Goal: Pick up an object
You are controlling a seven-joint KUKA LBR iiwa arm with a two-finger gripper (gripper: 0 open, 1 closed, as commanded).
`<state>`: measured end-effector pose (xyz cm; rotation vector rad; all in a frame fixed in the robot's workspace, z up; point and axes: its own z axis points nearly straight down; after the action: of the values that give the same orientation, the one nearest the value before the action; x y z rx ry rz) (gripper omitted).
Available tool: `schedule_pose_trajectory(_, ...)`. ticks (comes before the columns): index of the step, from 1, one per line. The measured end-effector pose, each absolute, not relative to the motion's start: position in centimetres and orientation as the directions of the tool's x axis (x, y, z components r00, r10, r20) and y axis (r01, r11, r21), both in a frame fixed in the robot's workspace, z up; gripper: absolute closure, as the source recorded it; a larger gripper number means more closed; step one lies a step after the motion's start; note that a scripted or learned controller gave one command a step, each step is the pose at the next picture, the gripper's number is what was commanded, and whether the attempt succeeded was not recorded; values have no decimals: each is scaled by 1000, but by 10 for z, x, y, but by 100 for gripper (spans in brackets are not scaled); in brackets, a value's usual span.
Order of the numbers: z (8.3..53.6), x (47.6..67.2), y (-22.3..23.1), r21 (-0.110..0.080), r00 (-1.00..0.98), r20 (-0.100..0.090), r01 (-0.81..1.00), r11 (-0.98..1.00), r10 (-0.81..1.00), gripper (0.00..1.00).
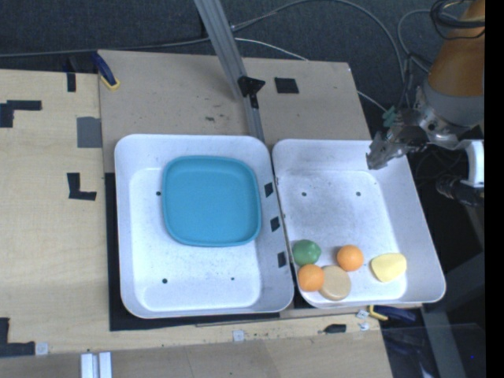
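Along the near edge of the right bin (pixel 346 187) lie several small objects: a green ball (pixel 306 252), two orange balls (pixel 311 277) (pixel 350 257), a tan round piece (pixel 335 283) and a yellow piece (pixel 388 267). My gripper (pixel 378 155) hangs over the far right rim of that bin, well away from the objects, with nothing seen between its fingers. The fingers are small and dark against the bin, so their state is unclear.
The left bin (pixel 142 211) holds a blue square plate (pixel 211 200). A grey metal pole (pixel 228 46) slants down from the top to between the bins. Cables run across the dark floor behind the bench.
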<state>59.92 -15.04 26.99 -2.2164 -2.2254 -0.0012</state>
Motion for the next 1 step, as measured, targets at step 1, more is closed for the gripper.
schedule_pose_trajectory(1,259,590,-100,-1,-4,1,1000,4,1000,100)
